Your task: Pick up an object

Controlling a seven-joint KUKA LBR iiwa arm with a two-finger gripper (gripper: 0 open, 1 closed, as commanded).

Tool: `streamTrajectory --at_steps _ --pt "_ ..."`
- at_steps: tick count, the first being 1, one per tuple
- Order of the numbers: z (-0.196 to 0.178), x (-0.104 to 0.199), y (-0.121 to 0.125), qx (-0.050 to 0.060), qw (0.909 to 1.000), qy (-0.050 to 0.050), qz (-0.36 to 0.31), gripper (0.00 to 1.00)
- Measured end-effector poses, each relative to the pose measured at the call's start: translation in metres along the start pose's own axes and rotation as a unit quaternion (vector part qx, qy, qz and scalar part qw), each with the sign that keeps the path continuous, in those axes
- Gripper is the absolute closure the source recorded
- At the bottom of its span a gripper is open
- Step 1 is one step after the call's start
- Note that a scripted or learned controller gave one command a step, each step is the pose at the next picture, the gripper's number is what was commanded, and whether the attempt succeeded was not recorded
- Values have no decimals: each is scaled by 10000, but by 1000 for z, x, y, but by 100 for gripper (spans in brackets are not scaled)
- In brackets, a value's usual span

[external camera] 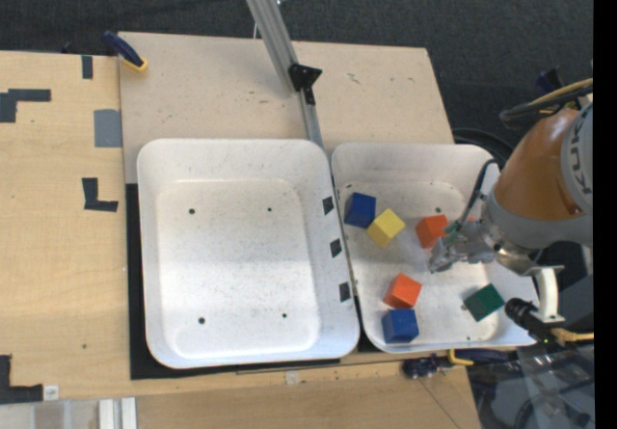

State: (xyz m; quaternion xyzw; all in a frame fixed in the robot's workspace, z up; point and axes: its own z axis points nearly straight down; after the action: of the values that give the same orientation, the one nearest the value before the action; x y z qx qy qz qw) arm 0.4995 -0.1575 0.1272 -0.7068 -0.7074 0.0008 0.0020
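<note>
The right bin [405, 162] holds several small blocks. A blue cube [360, 209] and a yellow cube [387, 226] lie at its left-middle. One orange cube [431, 229] sits near the centre, a second orange cube [403, 291] lies lower, and another blue cube [399, 325] rests by the front wall. A green block [483, 302] lies at the front right. My gripper [449, 253] hangs low in the bin, just right of and below the first orange cube, above bare floor.
The left bin [231, 254] stands beside the right one. A slanted metal pole [275, 27] crosses the back of the bench. The arm's orange band [545, 176] overhangs the right bin's right wall.
</note>
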Motion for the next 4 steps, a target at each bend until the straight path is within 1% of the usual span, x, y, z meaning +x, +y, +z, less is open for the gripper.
streamTrajectory --at_steps 1,2,3,4 --pt "-63 0 0 -41 10000 -16 -4 100" --pt "-108 7 -1 -39 10000 -13 -7 100" --pt "-139 8 -1 -33 10000 -13 -5 100" --pt "-124 54 15 -6 10000 -4 -22 100"
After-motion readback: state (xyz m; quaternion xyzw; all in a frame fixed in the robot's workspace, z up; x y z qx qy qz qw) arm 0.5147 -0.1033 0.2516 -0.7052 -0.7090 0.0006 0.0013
